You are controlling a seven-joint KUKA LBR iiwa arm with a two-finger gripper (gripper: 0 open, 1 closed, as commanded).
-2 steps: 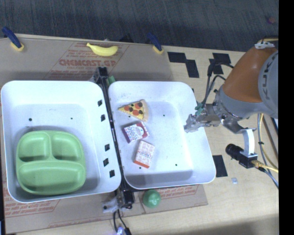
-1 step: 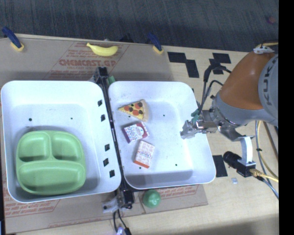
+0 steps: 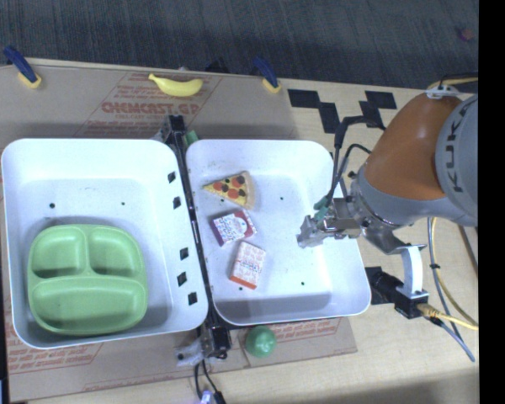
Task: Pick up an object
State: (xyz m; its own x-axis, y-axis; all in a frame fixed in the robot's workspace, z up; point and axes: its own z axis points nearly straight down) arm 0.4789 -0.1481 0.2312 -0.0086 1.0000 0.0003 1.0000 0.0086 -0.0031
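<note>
Honestly, my claw (image 3: 311,232) hangs over the right side of the right bin (image 3: 273,151), and it is too small and blurred for me to tell how wide it stands; I see nothing in it and nothing touching it. The things to pick lie well to its left in that bin: a pizza slice (image 3: 230,188) at the top, a small red packet (image 3: 233,226) below it, and a red-and-white packet (image 3: 248,264) lower again (the print on both is unreadable). My wrist hides the bin's right rim, and the green tray (image 3: 86,278) sits in the left bin (image 3: 84,160).
</note>
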